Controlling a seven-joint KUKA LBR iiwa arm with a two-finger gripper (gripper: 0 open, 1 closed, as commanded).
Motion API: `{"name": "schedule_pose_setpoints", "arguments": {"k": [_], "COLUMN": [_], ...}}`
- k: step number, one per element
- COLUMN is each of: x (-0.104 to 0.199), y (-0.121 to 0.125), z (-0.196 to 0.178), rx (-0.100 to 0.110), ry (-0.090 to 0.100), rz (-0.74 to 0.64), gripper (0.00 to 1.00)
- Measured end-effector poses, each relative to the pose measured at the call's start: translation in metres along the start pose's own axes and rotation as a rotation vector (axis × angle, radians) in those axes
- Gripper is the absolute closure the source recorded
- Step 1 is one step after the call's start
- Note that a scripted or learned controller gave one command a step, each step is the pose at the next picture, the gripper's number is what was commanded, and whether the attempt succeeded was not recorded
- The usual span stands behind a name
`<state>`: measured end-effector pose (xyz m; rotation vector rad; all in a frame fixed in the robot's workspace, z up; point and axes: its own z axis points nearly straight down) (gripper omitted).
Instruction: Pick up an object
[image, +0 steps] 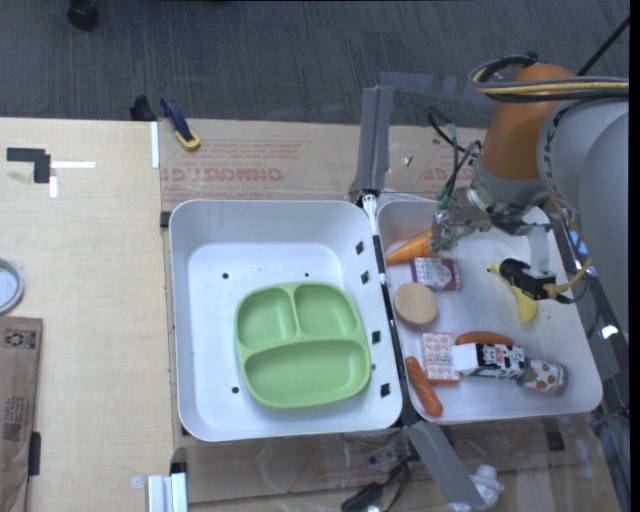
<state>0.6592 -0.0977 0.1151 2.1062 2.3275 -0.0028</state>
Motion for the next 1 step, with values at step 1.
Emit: {"name": "schedule_pose_setpoints", "arguments": {"k": [1], "x": [0.0002], "y": [-0.0001], "z": [0.0002], "rx": [0.0], "ry": [0.0], "rz": [0.0], "gripper": [0.0]}}
